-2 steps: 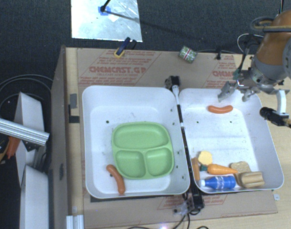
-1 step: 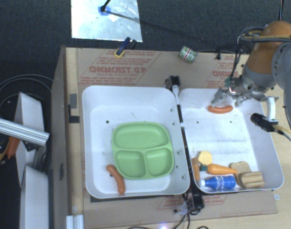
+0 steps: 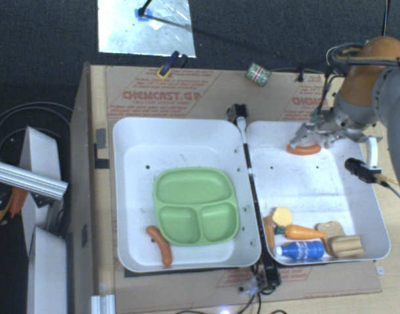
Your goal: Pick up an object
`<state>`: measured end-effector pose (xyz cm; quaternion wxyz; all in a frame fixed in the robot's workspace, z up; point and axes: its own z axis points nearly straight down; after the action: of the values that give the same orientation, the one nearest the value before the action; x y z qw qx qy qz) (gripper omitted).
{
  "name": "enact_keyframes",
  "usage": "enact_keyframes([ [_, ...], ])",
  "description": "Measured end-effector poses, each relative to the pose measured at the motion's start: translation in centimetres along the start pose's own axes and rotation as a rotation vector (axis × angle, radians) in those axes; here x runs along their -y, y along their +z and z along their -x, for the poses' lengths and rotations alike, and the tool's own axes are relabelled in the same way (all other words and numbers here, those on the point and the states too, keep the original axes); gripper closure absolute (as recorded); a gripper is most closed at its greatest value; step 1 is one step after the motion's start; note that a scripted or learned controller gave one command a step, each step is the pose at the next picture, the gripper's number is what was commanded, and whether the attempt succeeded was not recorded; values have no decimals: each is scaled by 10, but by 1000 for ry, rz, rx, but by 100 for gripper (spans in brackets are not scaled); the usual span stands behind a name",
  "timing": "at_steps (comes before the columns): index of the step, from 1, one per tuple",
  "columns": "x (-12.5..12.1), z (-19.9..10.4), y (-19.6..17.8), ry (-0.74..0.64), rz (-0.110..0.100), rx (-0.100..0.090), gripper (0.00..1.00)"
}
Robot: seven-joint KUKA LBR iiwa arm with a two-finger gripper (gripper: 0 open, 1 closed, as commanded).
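Note:
My gripper (image 3: 310, 136) hangs low over the back of the right bin (image 3: 317, 182), right above a flat orange disc (image 3: 304, 150) that lies on the bin floor. The gripper's metal head hides the disc's far edge, and I cannot tell whether it touches the disc. At the bin's front lie a yellow round piece (image 3: 282, 216), a carrot (image 3: 303, 231), a blue bottle (image 3: 303, 249), a slice of bread (image 3: 330, 228) and a wooden block (image 3: 345, 245).
The left bin (image 3: 137, 169) holds a green divided plate (image 3: 196, 205) and a sausage (image 3: 160, 244) at its front. A black divider (image 3: 247, 169) runs between the bins. The arm (image 3: 376, 77) reaches in from the right.

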<state>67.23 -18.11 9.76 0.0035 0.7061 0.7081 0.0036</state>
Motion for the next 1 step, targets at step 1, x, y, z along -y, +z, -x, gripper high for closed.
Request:
enact_keyframes([
  [1, 31, 26, 12, 1, -8, 2, 0],
])
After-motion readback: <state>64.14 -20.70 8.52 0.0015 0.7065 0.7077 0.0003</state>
